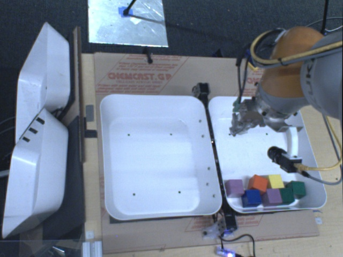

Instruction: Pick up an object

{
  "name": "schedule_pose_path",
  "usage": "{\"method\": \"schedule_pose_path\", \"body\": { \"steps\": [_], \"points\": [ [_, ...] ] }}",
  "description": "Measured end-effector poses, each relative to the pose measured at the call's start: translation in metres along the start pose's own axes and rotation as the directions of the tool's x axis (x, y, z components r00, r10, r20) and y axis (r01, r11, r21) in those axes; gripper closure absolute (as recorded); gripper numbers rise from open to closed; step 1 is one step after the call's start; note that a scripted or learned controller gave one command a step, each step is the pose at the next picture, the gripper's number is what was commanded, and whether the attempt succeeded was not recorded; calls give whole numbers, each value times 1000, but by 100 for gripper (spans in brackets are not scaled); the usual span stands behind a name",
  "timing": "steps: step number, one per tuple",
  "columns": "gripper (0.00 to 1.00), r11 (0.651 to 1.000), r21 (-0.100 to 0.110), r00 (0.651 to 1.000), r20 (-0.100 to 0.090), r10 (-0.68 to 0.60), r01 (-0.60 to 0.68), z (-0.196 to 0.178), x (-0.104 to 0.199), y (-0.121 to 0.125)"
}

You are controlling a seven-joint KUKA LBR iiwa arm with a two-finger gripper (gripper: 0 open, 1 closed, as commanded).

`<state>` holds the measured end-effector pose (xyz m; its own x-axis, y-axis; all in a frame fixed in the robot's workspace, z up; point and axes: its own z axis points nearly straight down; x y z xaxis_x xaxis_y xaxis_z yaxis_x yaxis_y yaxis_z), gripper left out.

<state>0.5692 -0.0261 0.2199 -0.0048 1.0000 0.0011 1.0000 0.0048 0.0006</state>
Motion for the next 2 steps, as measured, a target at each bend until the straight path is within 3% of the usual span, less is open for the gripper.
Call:
{"method": "schedule_pose_path", "body": {
  "steps": [1,2],
  "points": [
    [100,1000,0,1000,0,0,0,-4,55,0],
    [100,1000,0,1000,0,-1,1,-14,108,-19]
  ]
}}
